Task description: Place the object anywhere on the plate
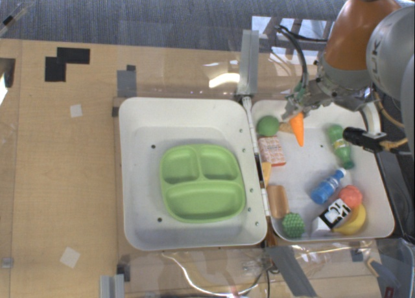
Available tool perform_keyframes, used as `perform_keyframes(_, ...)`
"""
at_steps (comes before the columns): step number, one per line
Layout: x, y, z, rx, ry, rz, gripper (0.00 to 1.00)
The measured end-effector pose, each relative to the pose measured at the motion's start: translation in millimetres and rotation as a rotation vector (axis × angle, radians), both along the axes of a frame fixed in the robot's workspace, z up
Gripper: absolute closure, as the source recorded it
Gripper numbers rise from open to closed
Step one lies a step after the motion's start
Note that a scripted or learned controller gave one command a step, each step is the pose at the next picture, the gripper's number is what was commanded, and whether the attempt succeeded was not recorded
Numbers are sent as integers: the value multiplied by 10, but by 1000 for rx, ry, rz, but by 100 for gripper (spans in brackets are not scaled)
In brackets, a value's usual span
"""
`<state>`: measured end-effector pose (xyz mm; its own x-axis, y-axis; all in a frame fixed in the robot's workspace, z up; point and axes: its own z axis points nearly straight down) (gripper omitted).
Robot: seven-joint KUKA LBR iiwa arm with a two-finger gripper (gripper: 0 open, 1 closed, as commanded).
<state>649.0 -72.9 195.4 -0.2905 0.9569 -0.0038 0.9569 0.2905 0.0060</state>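
Observation:
A green divided plate (202,182) lies in the middle of the left bin (139,225). Above the back of the right bin (382,222), my gripper (298,110) is shut on the thick end of an orange carrot (298,130). The carrot points down and toward the front. It hangs just right of a green ball (267,125), well to the right of the plate.
The right bin also holds a pink box (272,151), a tan roll (277,199), a bumpy green ball (293,225), a blue bottle (327,186), a green bottle (340,144), a red fruit (351,196), a banana (355,221) and a black-and-white block (335,212). A ridge (254,154) separates the bins.

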Motion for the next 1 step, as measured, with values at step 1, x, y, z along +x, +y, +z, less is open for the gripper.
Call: perform_keyframes(1, -499, 706, 68, 5, 1, -126, 100)
